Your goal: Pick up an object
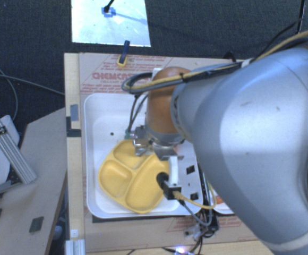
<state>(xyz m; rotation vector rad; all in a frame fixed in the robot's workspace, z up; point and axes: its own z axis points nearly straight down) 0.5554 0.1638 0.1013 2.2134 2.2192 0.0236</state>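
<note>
A yellow divided tray (130, 182) is seen lying flat in the left white bin (102, 122), toward the bin's six o'clock side, with its near edge close to the bin's front wall. The arm's wrist, marked by the orange band (162, 108), is lowered over the bin from the three o'clock side, and the claw (146, 146) is placed at the tray's twelve o'clock edge, over or just touching the rim; which of the two cannot be told. How far the claw is parted cannot be told either, since it is hidden beneath the wrist housing, and nothing is shown to be held. The step in hand is judged to be the closing approach on the tray's rim. For it to be done well, one side of the claw should be set inside a compartment and the other outside the raised rim, so that the thin wall is pinched rather than the flat floor pressed. The lift is best taken slowly and straight up, because a wide, shallow tray gripped at one edge is likely to tilt and slip. The cables (188, 203) hanging at the tray's four o'clock side should be kept free of it.
</note>
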